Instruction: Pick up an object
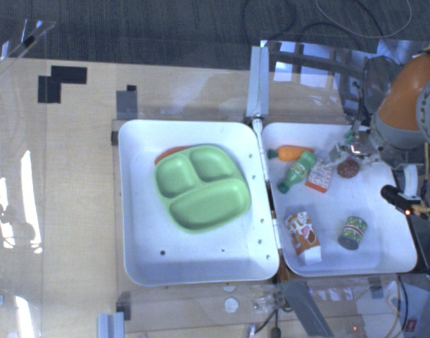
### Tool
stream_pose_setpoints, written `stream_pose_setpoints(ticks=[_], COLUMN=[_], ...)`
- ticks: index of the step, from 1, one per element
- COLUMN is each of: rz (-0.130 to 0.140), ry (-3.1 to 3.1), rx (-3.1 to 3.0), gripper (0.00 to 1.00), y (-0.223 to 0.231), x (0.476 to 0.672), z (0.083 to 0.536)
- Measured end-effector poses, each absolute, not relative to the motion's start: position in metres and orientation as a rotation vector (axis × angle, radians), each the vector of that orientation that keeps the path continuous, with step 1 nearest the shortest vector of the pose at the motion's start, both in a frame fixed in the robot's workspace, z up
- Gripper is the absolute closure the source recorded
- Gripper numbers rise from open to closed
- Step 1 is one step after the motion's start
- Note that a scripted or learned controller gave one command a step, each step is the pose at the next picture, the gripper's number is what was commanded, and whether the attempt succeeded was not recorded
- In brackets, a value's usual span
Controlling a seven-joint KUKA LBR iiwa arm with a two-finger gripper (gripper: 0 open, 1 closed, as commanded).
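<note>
Two shallow white bins sit side by side on the pale wooden surface [74, 210]. The left bin [141, 259] carries one green three-compartment plastic plate [202, 186], with an orange sliver peeking from under its upper-left edge. The right bin [390, 259] carries the candidates for picking, six by my count: one orange carrot-shaped toy [293, 152], one green plastic bottle [296, 171], one red-and-white flat packet [319, 177], one small dark round piece [348, 167], one printed carton with a white base [302, 234], and one green-labelled can [352, 232].

The tool [357, 144] hangs at the upper right of the right bin, just above the dark round piece. Whether it is wide or narrow cannot be told, and nothing is seen in its grip.

To do the step well, I judge the descent should centre squarely over a single item. The can or the carton, standing apart lower in the frame, look easier than the crowded cluster near the bottle and packet.
</note>
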State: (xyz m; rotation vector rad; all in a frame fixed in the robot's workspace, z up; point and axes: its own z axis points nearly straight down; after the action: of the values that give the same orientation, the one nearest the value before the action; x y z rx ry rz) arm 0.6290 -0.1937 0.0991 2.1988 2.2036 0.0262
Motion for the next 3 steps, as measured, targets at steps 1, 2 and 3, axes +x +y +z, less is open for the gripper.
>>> stream_pose_setpoints(ticks=[1, 2, 3], rz=[0.036, 0.036, 0.01], ry=[2.207, 2.207, 2.393], rx=[2.192, 2.193, 2.024], gripper=[1.0, 0.0, 0.0], y=[-0.191, -0.191, -0.151], x=[0.632, 0.632, 0.6], z=[0.112, 0.112, 0.088])
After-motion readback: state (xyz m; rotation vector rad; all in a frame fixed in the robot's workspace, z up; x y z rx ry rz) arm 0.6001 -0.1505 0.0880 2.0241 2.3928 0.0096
